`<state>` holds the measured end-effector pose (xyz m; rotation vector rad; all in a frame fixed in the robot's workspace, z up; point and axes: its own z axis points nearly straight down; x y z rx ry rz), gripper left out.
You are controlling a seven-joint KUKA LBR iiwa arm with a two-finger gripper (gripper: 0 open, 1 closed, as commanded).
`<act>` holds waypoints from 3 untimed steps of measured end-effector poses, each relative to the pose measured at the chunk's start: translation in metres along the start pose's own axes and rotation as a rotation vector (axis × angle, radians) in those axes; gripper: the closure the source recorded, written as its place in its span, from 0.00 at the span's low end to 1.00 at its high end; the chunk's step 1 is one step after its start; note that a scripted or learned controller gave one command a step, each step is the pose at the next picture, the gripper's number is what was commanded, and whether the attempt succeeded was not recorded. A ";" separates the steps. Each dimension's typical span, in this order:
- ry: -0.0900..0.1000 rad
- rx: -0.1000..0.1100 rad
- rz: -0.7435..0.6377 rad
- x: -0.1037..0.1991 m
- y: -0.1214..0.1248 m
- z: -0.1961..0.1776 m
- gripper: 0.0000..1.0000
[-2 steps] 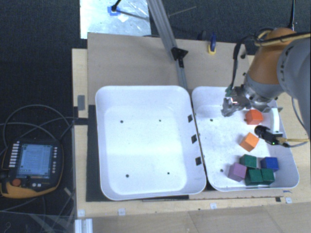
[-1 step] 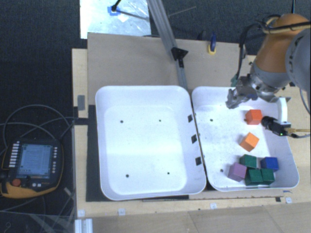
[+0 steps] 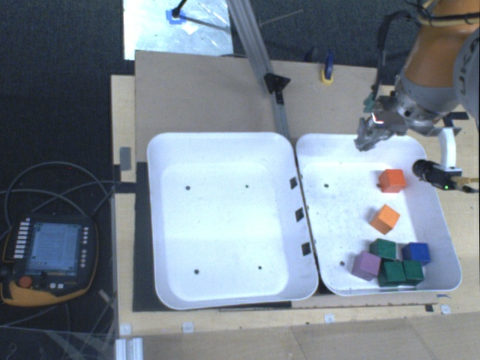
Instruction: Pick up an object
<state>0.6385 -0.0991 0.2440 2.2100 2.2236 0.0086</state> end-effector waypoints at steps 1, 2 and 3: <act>0.003 0.007 -0.003 0.045 -0.023 -0.008 1.00; 0.003 0.008 -0.004 0.096 -0.034 -0.006 1.00; 0.004 0.010 -0.005 0.153 -0.057 0.004 1.00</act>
